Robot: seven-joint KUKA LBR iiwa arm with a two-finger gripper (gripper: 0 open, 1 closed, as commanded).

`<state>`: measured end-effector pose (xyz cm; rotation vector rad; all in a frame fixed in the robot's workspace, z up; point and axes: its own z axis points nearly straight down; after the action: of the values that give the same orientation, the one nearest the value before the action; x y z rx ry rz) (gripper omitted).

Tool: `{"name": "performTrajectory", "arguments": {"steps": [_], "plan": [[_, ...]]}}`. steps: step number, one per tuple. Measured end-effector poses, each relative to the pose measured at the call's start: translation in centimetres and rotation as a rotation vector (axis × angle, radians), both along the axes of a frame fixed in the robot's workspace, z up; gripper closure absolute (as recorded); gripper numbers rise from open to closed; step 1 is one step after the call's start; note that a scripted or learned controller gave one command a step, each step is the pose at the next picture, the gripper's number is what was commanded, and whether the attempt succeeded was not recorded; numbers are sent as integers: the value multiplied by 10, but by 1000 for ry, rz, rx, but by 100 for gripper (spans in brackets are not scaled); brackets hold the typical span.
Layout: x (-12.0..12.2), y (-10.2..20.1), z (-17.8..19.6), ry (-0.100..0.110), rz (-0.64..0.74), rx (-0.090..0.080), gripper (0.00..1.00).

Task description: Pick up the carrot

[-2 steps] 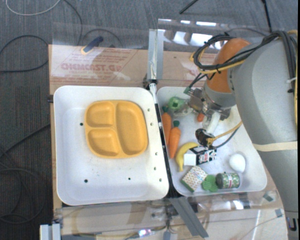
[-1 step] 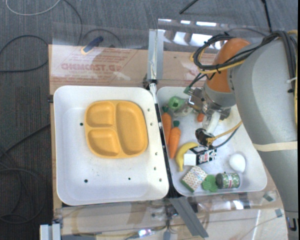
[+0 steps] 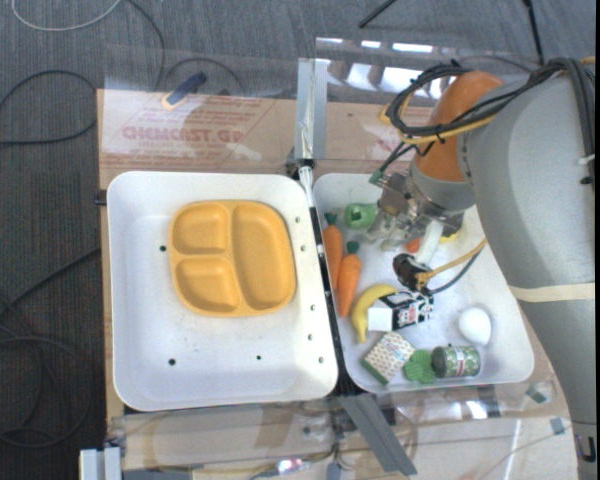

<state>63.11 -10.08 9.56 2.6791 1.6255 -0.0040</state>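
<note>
Camera view from above has the grey arm (image 3: 540, 168) reaching in from the right, its orange band (image 3: 460, 118) over the right bin (image 3: 500, 373). The gripper (image 3: 400, 223) hangs low over the upper middle of that bin; whether it is wide or narrow cannot be told, and nothing is seen gripped in it. Two carrots lie against the bin's left wall: one carrot (image 3: 348, 283) with a green top, and a second, thinner carrot (image 3: 333, 253) touching its left side. A small green object (image 3: 360, 215) sits just left of the gripper. Below the carrots lie a banana (image 3: 368, 306), a small black-and-white carton (image 3: 405, 312), a white egg (image 3: 474, 325), a checked packet (image 3: 387, 356) and a green-lidded jar (image 3: 448, 361). The left bin (image 3: 140, 368) holds a yellow divided plate (image 3: 233, 258).
</note>
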Motion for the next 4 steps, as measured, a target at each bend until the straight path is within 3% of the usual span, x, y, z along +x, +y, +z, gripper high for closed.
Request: {"name": "performTrajectory", "arguments": {"steps": [1, 2, 3, 4], "plan": [[-4, -1, -4, 17, -2, 1, 0], [3, 8, -7, 68, -303, 19, 0], [3, 8, -8, 68, -304, 18, 0], [10, 6, -1, 24, -306, 5, 100]]}}
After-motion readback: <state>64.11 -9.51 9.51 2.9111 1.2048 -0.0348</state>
